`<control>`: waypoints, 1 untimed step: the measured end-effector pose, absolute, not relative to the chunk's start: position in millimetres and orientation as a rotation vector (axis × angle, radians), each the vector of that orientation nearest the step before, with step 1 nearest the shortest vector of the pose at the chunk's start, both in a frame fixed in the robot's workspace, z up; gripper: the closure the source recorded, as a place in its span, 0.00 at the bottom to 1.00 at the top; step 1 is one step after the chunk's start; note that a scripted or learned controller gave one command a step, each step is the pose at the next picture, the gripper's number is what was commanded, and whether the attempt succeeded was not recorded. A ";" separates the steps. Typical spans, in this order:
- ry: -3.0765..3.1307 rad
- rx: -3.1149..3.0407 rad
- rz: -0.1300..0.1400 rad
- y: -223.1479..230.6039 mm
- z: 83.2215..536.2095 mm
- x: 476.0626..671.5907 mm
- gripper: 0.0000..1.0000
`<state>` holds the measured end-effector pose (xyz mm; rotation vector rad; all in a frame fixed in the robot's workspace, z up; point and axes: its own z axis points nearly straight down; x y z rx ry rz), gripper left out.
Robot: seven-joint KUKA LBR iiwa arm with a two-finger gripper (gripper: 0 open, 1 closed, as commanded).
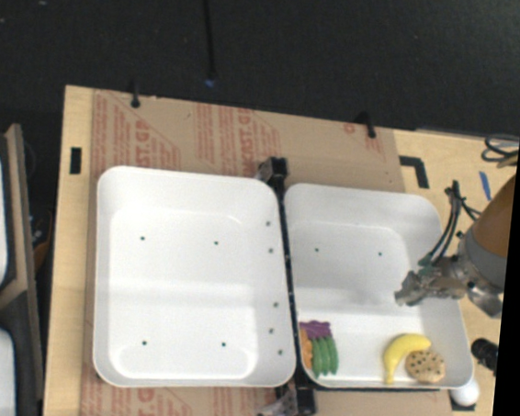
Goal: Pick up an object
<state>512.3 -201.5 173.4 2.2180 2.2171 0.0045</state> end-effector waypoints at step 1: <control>2.219 2.219 0.003 -202.2 207.8 513.2 1.00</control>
